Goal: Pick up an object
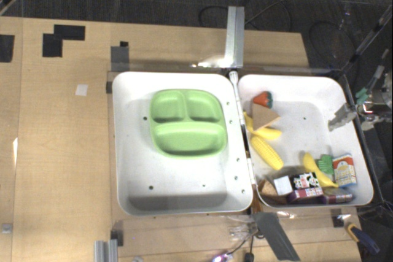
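Observation:
The right bin point(307, 95) holds several toy foods. A red strawberry point(263, 98) lies at its far left, with a brown wedge point(264, 115) just below it. A yellow corn cob point(268, 152) sits by the left wall. Along the near edge lie a banana point(318, 170), an orange-and-white carton point(345, 170), a black-and-white carton point(305, 181), a white block point(282, 184) and a dark purple piece point(313, 196). My gripper point(341, 117) hangs at the bin's right rim, above bare floor and apart from every object, with nothing seen in it.
The left bin point(132, 132) carries a green divided plate point(187, 121). A metal post point(236, 34) stands behind the seam between the bins. Bare white floor point(307, 126) lies in the middle of the right bin. Cables point(344, 52) run behind the right side.

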